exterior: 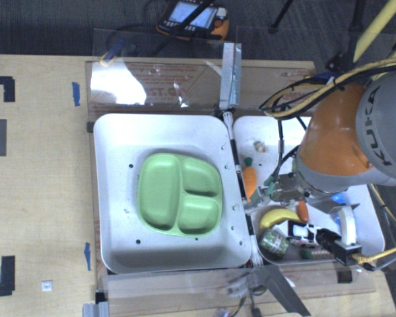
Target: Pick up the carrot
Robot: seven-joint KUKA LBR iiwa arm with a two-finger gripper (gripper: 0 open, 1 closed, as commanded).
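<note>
Small orange carrot (pixel 249 181) lies at the left edge of the right white bin (pixel 264 127), just far of the yellow banana (pixel 277 216). Gripper (pixel 302 209) sits over that bin, right of the carrot; its opening cannot be judged. Green divided plate (pixel 179 193) rests in the left white bin (pixel 112 177).

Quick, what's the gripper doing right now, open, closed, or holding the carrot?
Gripper: cannot be told; it hangs over the right bin, beside the carrot, which lies in the bin, not held.

floor (pixel 66 12): dark grey carpet | bench (pixel 39 177): pale wood, black tape marks | tripod legs (pixel 294 2) above
</note>
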